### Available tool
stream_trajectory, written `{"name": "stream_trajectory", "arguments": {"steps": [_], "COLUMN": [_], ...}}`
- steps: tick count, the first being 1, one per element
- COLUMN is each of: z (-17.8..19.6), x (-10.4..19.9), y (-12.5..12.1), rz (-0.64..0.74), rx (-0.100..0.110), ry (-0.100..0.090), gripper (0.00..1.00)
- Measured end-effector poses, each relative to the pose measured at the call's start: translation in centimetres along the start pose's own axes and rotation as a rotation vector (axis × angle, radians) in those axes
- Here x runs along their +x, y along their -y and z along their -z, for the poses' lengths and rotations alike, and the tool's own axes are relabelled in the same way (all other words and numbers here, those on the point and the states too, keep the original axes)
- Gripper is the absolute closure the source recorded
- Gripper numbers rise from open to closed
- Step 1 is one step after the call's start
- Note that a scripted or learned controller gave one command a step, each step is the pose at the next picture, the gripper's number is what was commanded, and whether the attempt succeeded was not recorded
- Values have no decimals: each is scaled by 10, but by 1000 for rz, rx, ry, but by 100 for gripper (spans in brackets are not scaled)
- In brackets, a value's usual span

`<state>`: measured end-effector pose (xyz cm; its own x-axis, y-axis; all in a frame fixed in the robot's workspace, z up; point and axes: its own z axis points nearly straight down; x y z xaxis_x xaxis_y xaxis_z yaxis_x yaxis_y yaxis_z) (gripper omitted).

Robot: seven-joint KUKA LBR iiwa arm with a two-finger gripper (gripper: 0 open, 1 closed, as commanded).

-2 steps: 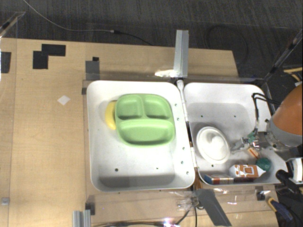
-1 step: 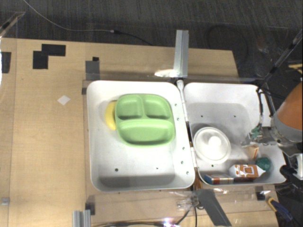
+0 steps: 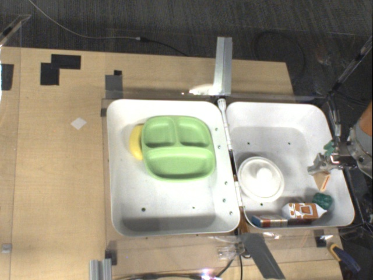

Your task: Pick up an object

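- Where the right bin meets its right wall, the gripper hangs low, just above a small orange stick-like piece lying against that wall
- Whether that orange piece sits between the fingers cannot be told, and nothing is plainly seen held; the state of the gripper cannot be told either
- Just near of the orange piece lies a small dark green object, close to the bin's near right corner
- To the left of the green object, along the near wall, lies a small brown and white carton on its side, and further left a thin marker-like item with red and blue parts
- A white round bowl stands upright in the left half of the right bin, well apart from the gripper
- The arm enters from the right edge, with a patch of orange showing above the wrist
- In the left bin, a green divided plate lies in the far half, with three compartments facing up
- A yellow object pokes out from under the plate's left edge, touching it
- Both bins rest side by side on a wooden bench
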<state>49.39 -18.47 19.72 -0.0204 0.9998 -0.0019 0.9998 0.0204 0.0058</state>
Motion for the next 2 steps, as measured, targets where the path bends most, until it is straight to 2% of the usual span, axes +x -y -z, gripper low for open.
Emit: {"name": "stream_trajectory", "arguments": {"steps": [1,2], "z": [20,29], "x": [43,54], "y": [5,-3], "rz": [-175,-269], "rx": [2,5], "ry": [-1,-1], "gripper": [100,100]}}
